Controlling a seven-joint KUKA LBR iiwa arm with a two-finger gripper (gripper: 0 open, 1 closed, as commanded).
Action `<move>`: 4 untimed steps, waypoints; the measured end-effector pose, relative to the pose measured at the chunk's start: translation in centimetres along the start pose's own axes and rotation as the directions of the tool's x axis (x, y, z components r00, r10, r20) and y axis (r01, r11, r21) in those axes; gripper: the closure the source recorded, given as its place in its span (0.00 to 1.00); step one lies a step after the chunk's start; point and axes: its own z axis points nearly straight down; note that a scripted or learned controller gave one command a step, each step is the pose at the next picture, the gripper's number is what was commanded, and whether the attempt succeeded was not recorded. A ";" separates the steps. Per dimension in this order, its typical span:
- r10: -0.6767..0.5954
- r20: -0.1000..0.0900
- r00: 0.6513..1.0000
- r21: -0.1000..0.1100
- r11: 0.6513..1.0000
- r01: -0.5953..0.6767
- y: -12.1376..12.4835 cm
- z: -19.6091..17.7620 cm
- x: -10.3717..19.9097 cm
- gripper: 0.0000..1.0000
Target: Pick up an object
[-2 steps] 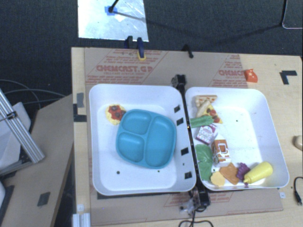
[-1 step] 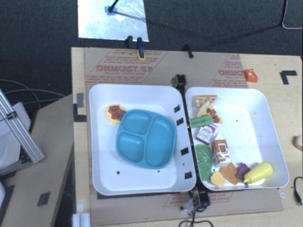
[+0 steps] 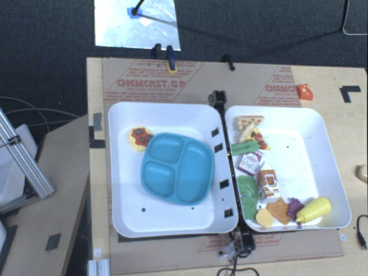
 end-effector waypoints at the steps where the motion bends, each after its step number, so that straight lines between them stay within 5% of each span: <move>1: -0.005 -0.003 1.000 0.007 1.000 0.005 0.1 8.1 12.1 1.00; 2: 0.000 0.000 1.000 0.005 1.000 0.000 0.1 14.4 18.7 1.00; 3: -0.001 -0.004 1.000 -0.011 1.000 0.001 0.2 4.7 25.8 1.00; 4: 0.004 0.002 1.000 0.009 1.000 -0.004 0.2 15.7 30.0 1.00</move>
